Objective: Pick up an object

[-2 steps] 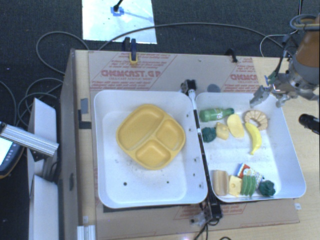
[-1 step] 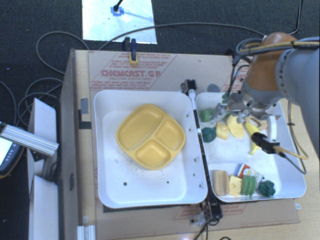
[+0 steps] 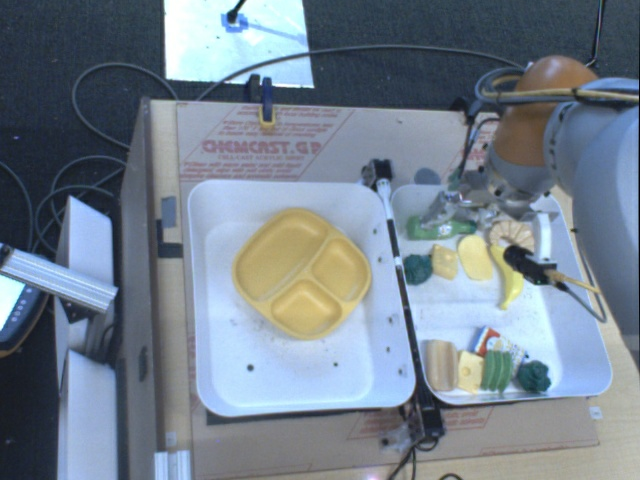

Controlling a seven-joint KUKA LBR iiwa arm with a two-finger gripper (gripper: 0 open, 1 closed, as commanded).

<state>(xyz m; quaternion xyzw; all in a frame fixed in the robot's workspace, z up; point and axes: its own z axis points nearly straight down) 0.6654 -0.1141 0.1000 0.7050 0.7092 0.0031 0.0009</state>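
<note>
Our claw [image 3: 452, 208] sits low over the green piece [image 3: 438, 229] in the right bin [image 3: 590, 353]; whether it grips, we cannot tell. Crowded neighbours could spoil the grasp.

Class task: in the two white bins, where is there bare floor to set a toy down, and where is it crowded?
Left bin: bare floor all around the yellow tray, widest along the near edge. Right bin: a bare strip between the banana and the near-edge cluster around the bread slice. Crowded at the far end, where the hand hangs over the green item.
</note>
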